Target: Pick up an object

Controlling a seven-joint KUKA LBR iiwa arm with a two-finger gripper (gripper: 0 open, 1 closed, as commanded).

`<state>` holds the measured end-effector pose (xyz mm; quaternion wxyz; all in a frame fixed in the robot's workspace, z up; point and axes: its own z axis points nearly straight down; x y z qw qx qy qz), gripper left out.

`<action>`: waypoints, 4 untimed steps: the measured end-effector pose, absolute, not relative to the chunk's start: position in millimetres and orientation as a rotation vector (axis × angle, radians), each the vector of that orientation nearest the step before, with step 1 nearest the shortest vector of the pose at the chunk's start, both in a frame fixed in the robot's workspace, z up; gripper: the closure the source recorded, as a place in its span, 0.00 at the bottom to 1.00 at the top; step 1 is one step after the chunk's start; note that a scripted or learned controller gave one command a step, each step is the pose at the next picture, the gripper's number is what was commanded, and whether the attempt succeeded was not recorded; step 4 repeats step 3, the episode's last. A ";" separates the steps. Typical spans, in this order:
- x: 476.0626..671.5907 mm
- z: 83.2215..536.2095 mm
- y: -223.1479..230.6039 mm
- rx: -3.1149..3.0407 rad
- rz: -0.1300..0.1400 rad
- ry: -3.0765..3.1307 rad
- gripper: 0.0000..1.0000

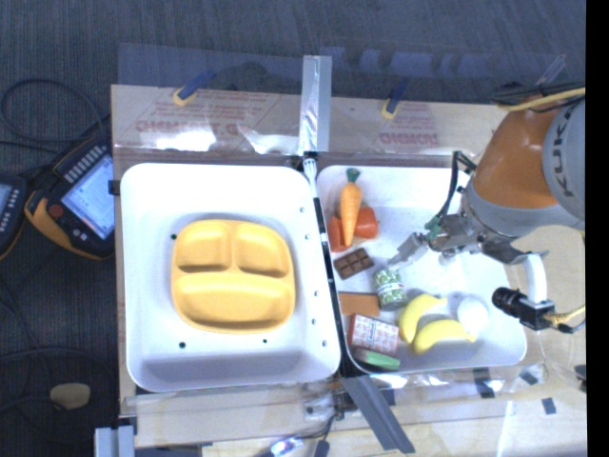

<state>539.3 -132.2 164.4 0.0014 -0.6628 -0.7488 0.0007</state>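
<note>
My gripper [407, 249] hangs over the middle of the right bin [495, 350], reaching in from the right below the orange wrist band. It sits just above and right of a small green-and-white can [388, 288], and right of a brown chocolate bar [354, 262]. Nothing is visibly held in it. A carrot [349, 208] lies upright along the bin's left side beside a red-orange piece [367, 223]. Two yellow bananas [433, 323] and a white egg [472, 314] lie at the front right.
The left bin [143, 350] holds a yellow compartment tray [233, 274]. The right bin's front left has an orange-brown block [359, 303], a red-and-white box [374, 333] and a green piece [381, 359]. A teach pendant [81, 203] lies off the bench at left.
</note>
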 end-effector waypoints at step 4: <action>536.0 270.2 -31.4 -2.073 0.004 -2.361 1.00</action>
